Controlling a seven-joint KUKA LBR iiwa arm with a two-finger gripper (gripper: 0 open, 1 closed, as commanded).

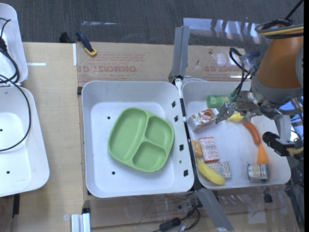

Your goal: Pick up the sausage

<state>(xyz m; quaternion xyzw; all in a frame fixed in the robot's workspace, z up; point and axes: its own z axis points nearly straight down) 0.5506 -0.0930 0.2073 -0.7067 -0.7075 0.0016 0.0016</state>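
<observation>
Where the right bin (pixel 285 175) nears its 3 o'clock wall, the sausage (pixel 251 131) lies bare, a slim orange-red link. At its 10 o'clock the gripper (pixel 227 112) hovers; I cannot tell its state. Mirrored red lettering on the cardboard (pixel 120 62) is unreadable. The pale wooden surface (pixel 53 62) meets dark carpet (pixel 135 4).

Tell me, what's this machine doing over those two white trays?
A grey robot arm with an orange band reaches in from the right over the right-hand shallow white bin, which holds toy food: a long orange-red sausage, a yellow banana, a small tin can and small printed cartons. Its gripper hangs low near the bin's top, beside the sausage, which lies loose on the bin floor. The left bin holds a green divided plate.
</observation>
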